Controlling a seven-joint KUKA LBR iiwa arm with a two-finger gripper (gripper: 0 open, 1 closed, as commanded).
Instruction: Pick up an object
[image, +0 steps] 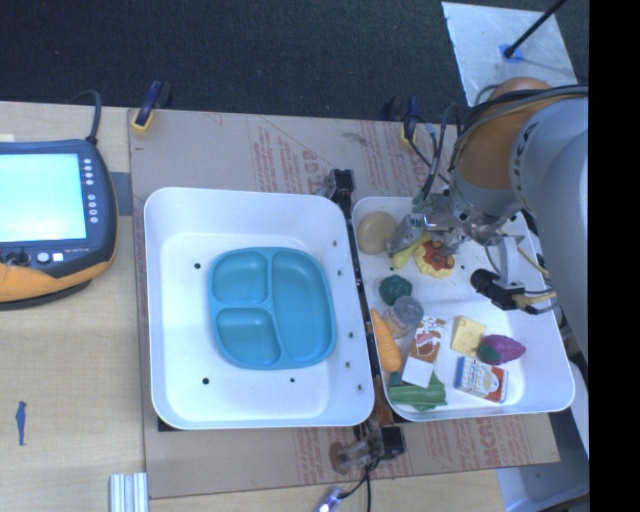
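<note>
Gripper (428, 236) low in right bin (545, 395), over red-yellow toy (436, 258) near far wall. Finger opening: cannot tell. Toy beside tan ball (375, 233), green piece (395, 288) close. Centre on toy, descend straight, avoid neighbours, close firmly.

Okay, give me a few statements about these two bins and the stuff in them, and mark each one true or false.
1. The blue divided plate lies in the left bin. True.
2. The carrot lies on the blue plate. False: it lies in the right bin, by its left wall.
3. The purple object sits beside the yellow block. True.
4. The gripper is over the left bin. False: it is over the right bin's far end.
</note>
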